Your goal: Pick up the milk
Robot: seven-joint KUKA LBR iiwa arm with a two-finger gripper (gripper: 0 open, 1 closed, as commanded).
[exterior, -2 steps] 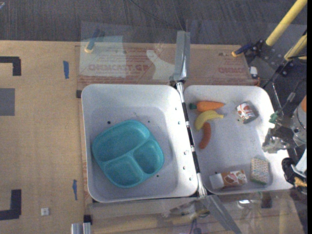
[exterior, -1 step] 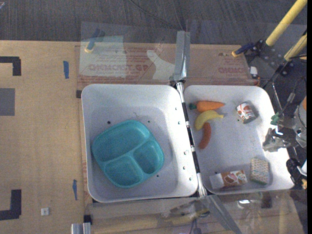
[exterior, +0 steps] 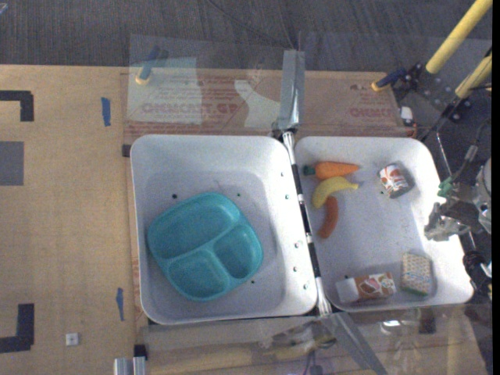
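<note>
- Bench (exterior: 62, 209): tan surface spanning the frame, marked with black tape corners at the far left and short blue tape strips.
- Left bin (exterior: 156, 162): white, shallow, centre-left of the frame; it touches the right bin along a shared divider.
- Right bin (exterior: 414, 225): white, shallow, centre-right of the frame.
- Teal plate (exterior: 205, 245): three compartments, lying flat in the lower-left part of the left bin.
- Gripper (exterior: 447, 223): at the right edge of the right bin, over its rim — too dark and blurred to show whether the jaws are open or closed; nothing is seen between them.
- Milk (exterior: 367, 287): small carton lying on its side near the lower edge of the right bin, white end toward the left, well apart from the gripper.
- Carrot (exterior: 336, 169), banana (exterior: 333, 191), sausage (exterior: 329, 217): clustered in the upper-left part of the right bin, one below the other.
- Patterned packet (exterior: 417, 273): just right of the milk.
- Small can (exterior: 394, 180): upper right of the right bin, tilted.
</note>
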